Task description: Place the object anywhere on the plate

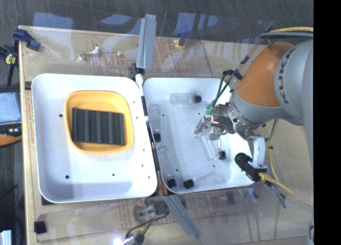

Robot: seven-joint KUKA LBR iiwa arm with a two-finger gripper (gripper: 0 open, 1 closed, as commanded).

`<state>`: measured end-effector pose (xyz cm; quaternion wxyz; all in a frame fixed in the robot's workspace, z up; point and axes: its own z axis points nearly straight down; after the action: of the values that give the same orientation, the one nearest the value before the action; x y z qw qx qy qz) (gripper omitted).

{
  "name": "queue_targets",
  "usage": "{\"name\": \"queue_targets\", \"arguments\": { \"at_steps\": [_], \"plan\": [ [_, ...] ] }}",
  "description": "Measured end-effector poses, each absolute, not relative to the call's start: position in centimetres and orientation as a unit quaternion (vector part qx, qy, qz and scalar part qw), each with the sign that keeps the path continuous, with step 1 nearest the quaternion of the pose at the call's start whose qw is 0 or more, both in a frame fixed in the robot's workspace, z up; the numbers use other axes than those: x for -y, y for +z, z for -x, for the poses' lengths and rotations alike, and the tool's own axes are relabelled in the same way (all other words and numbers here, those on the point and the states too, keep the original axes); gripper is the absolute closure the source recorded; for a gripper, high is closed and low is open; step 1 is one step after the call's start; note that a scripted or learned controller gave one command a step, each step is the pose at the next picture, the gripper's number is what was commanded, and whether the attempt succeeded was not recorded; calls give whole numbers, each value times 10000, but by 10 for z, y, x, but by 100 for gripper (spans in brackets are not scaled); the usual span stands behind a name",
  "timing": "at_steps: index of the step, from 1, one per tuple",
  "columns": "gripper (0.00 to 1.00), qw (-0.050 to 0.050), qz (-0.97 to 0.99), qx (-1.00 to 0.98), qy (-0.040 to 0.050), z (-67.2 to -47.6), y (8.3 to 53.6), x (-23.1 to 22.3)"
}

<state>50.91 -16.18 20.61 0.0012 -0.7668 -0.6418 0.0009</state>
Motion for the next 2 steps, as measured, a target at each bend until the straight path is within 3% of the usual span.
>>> {"name": "queue_targets", "arguments": {
  "at_steps": [1, 2],
  "plan": [
    [100, 32, 6973, 7168, 14, -500, 229, 110],
    [100, 12, 6369, 7709, 10, -556, 218, 81]
  ]
}}
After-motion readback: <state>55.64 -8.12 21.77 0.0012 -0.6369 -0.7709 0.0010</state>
